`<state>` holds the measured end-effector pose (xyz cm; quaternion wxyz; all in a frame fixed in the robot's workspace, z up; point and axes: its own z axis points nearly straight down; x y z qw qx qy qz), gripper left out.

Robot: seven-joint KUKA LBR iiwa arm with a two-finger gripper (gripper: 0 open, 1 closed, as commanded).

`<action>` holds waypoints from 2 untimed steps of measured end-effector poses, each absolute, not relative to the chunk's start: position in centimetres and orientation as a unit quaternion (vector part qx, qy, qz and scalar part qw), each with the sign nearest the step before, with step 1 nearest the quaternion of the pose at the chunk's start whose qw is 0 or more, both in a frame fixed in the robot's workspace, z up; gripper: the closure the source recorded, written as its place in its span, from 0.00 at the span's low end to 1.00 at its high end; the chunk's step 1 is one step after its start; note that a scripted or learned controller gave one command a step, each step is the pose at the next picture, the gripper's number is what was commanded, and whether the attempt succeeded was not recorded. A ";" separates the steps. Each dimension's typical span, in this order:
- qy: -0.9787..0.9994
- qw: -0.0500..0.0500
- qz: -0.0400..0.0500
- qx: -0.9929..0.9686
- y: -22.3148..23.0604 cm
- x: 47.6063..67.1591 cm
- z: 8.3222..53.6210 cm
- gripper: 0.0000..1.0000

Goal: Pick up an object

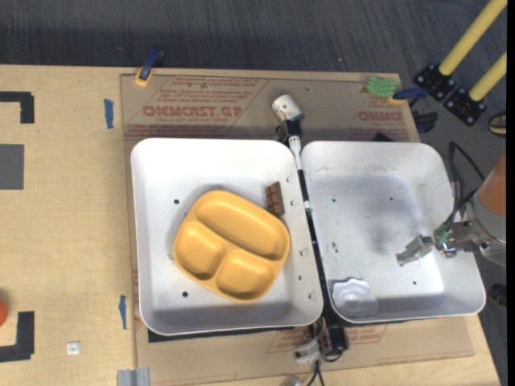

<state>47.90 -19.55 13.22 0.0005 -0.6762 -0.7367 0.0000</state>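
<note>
A yellow three-compartment plate (232, 244) lies upside down in the left bin (153, 215). A small brown block (274, 199) rests by that bin's right wall, just beyond the plate. In the near left corner of the right bin (378, 167) sits a clear plastic cup-like piece (354, 296). My gripper (414, 249) reaches in from the right and hangs low over the right bin's floor. It is to the right of the clear piece, beyond it and apart from it. I see nothing held in it.
The bins share a raised middle divider (306, 223). A white-headed tool (285, 108) lies on the board behind the bins. Yellow poles (475, 30) with black clamps stand at the back right. Cables (455, 185) run along the right bin's right rim.
</note>
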 end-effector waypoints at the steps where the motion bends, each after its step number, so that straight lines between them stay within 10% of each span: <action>1: -0.831 -0.010 -0.007 -0.557 -21.9 48.9 9.5 0.00; 2: -0.828 -0.030 -0.004 -0.560 -23.0 49.5 11.3 1.00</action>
